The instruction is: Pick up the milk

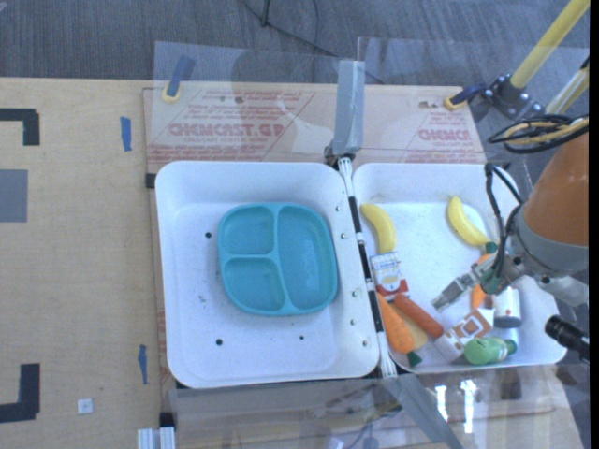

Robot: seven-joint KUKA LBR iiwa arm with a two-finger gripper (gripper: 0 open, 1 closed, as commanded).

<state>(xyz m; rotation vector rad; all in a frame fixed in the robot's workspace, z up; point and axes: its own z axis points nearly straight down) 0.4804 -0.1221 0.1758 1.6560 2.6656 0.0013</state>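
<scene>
Tentatively, I take the milk [387, 270] to be the small white carton with red print. It lies flat in the right bin [426, 215], well out from the tool [458, 294] on the side away from the arm, against the wall shared with the left bin [187, 204].

Tool state: low in the bin among the clutter. Its opening cannot be read from this angle, and nothing can be confirmed in its hold.

Handling (judgement): a toy carton, likely light and hollow. The walls are stiff enough but may give under a hard squeeze, and the printed faces are smooth and could slip. Best hold is across the two narrow sides at mid-length.

Room: tight.
- One banana [378, 225] touches or nearly touches the carton's end farther from the tool's level.
- A carrot [417, 314] starts just at its other end and runs back toward the tool.
- The bin wall blocks the carton's outer side, so a straddle there risks striking the rim.

Surface: smooth white plastic, so the carton may skid if nudged.

The blue divided plate [278, 258] sits well beyond the carton and does not interfere.
</scene>
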